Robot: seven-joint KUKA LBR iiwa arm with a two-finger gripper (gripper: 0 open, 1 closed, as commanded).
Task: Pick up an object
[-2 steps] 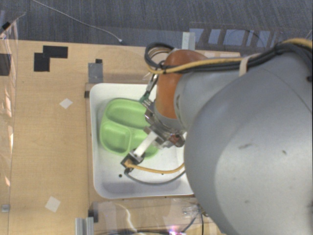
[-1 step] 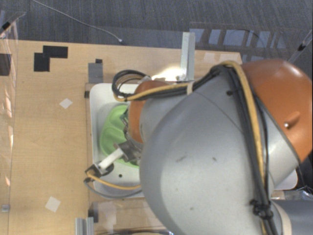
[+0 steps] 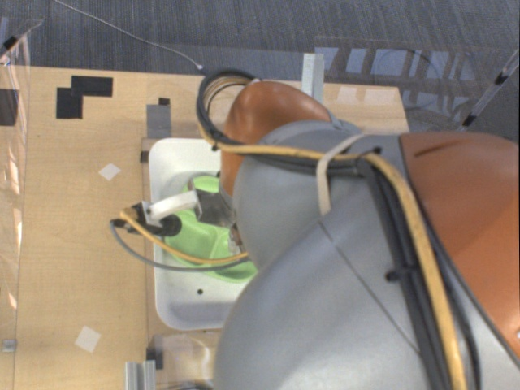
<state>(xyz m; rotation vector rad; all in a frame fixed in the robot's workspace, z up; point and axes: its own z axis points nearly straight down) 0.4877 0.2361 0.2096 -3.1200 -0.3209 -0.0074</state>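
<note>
A: The right and centre of the view are taken up by the grey arm, and a great deal is covered by it.

B: Agreed. The orange band is seen at about 12 o'clock of the arm's bulk, with a dark cable loop curled just beside it at 9 o'clock.

A: The white bin is only partly seen. Its left wall and its near and far corners can be made out; its right side is swallowed by the arm.

B: Inside it, a light green object is seen, lying towards the middle of the part of the bin that shows. Its right edge is cut off under the arm, so its full shape cannot be judged.

A: And the gripper?

B: A dark metal part is glimpsed right over the green object, at its 12 o'clock edge. Whether the gripper is spread or closed cannot be told, and no grasp can be confirmed.

A: A white cylinder-like piece is seen sticking out at 9 o'clock from that dark part.

B: A yellow cable is looped below it, draped across the green object and out over the bin's left wall.

A: The pale wooden worktop is seen at 9 o'clock of the bin, with black marks at 11 o'clock.
</note>
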